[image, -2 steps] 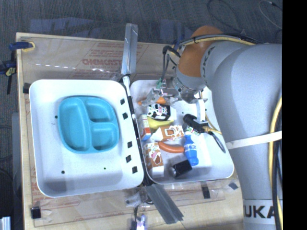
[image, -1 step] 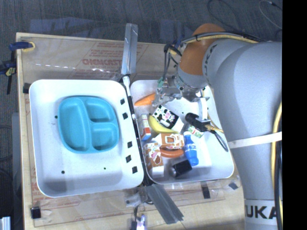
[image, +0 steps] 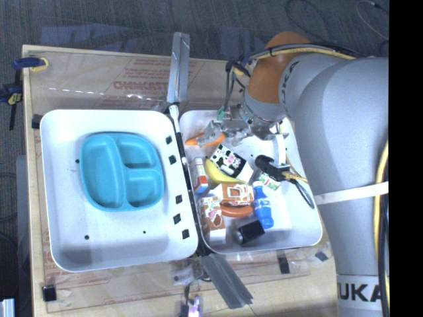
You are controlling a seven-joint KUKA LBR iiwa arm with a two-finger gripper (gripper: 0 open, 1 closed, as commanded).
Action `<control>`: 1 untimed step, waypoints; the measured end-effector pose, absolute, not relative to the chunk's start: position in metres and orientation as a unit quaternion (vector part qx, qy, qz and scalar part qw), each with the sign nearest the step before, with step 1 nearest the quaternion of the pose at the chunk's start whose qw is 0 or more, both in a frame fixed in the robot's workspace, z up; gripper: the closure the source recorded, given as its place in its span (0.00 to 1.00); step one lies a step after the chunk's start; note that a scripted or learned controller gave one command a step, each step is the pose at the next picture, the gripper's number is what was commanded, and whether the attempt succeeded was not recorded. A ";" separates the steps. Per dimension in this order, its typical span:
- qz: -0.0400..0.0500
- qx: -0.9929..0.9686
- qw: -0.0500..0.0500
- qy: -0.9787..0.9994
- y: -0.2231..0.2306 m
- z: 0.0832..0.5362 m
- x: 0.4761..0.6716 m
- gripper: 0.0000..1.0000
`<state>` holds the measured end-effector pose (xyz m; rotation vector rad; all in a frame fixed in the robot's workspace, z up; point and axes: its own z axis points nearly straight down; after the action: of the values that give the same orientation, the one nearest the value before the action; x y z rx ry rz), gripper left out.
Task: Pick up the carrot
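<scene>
Orange carrot (image: 197, 139) lies just left of our gripper (image: 221, 129), against the right bin's (image: 310, 226) far-left wall; we hover low, presumably lining up, closure impossible to tell.

— What is seen in the left bin (image: 59, 236)?
— A blue divided tray (image: 122, 170) is laid flat near its middle.
— And in the right bin (image: 305, 226)?
— A yellow banana (image: 218, 173) is found beside a black-and-white box (image: 228, 159). A blue bottle (image: 263, 210) is lain near a small black block (image: 250, 230), and printed packets (image: 211, 213) are crowded against the dividing wall.
</scene>
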<state>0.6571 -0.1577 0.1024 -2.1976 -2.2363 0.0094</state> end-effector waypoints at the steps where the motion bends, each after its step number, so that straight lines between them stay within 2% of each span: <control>1: 0.002 -0.721 0.001 -0.693 -0.149 0.091 0.633 0.00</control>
<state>0.6331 -0.1490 0.0909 -2.2633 -2.1747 0.0065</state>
